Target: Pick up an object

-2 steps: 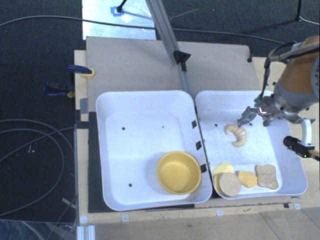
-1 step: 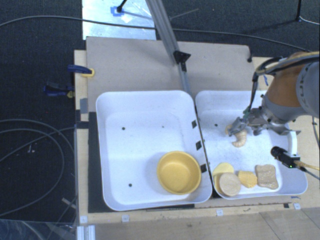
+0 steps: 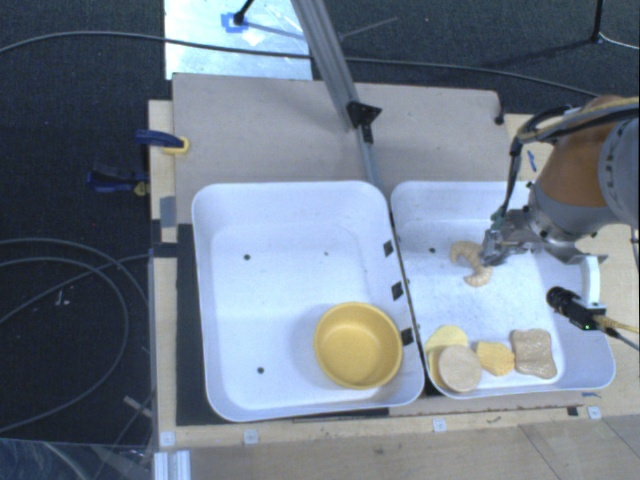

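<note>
Down in the right white bin, the tool sits low over a pale curled croissant-shaped pastry, touching it; whether its fingers clamp it I cannot tell. Near the front wall lie flat tan biscuits. A yellow plastic bowl rests in the left bin.

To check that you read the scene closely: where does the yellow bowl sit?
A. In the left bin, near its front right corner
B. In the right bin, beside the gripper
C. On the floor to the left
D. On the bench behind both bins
A: the yellow bowl rests inside the left bin, toward its front right corner.
</note>
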Controlling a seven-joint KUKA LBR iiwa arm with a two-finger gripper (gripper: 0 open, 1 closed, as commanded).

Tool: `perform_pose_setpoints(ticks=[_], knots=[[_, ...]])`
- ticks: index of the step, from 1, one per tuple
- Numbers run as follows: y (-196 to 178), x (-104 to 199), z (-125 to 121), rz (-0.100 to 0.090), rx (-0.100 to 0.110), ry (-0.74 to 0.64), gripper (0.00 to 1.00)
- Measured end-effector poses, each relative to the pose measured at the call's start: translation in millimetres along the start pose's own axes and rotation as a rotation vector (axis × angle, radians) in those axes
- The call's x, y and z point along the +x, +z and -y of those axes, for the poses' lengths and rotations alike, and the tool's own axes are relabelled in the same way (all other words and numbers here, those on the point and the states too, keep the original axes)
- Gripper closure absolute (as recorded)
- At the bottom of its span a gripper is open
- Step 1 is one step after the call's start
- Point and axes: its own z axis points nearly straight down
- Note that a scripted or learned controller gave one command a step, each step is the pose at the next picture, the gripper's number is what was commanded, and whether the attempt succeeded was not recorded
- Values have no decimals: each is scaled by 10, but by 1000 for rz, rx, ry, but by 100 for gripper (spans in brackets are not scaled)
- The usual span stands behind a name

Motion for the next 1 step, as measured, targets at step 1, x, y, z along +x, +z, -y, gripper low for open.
perform_pose_setpoints(ticks=[1], knots=[[-643, 13, -39, 0, -1, -5, 100]])
